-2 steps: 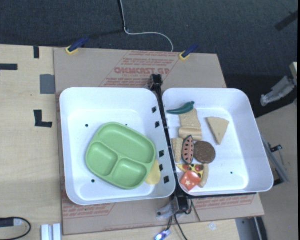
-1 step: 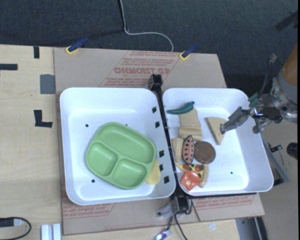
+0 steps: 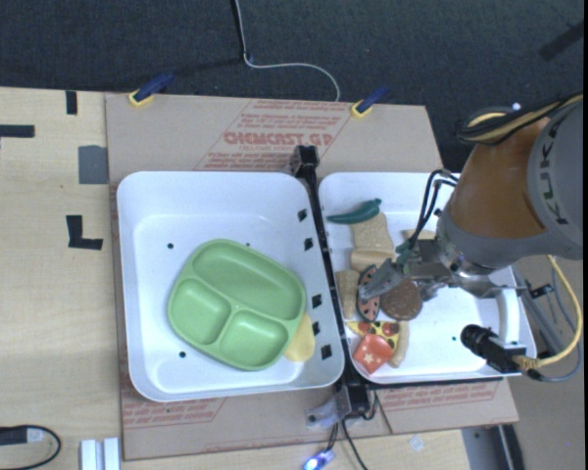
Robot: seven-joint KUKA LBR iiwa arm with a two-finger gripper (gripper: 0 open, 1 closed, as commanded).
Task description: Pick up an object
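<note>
Red packet (image 3: 371,353) with a star lies at 6 o'clock of the right bin (image 3: 441,365), amid jumbled toys. Glossy green 3-compartment plate (image 3: 237,304) fills the left bin (image 3: 147,262). My pincer (image 3: 377,287) dips from 3 o'clock over the pile; its spread I cannot tell.

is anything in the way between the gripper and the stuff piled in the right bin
Nothing visible is in the way. The gripper is already down among the cluster of small objects at the left side of the right bin, beside the divider. The green plate lies apart in the left bin.
</note>
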